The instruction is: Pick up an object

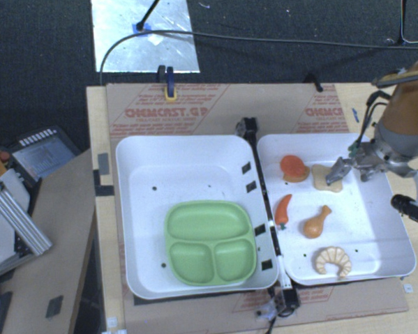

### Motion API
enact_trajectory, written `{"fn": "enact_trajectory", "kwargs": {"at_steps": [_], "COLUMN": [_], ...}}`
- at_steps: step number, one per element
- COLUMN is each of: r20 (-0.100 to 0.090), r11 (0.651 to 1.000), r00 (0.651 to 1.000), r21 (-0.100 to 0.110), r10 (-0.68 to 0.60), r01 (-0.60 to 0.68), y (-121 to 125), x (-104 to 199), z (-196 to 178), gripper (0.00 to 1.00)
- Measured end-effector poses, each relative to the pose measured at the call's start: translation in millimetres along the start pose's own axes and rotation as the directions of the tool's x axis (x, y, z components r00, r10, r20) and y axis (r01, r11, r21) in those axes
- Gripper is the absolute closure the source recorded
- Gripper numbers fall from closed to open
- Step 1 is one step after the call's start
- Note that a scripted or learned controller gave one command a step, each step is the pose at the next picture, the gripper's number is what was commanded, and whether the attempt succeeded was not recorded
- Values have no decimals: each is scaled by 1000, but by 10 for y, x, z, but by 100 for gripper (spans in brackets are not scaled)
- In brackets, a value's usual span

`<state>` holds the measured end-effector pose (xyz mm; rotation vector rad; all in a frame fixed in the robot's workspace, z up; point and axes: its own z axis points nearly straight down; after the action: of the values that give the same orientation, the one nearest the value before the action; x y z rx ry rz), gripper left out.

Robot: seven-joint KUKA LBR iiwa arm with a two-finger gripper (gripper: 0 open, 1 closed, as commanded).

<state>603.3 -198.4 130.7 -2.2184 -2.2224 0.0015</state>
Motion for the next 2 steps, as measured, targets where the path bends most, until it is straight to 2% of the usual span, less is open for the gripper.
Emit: {"fn": "enact_trajectory", "kwargs": {"at_steps": [1,2], "r20": [3,3], "r11": [1000,1000], "r00": [1000,1000], "r21": [-7,-8], "r10": [-1,1], "r01": [1,-1], "y": [20,15], "x": [-8,-76], "z": [-141,-605], "gripper": [100,100]}}
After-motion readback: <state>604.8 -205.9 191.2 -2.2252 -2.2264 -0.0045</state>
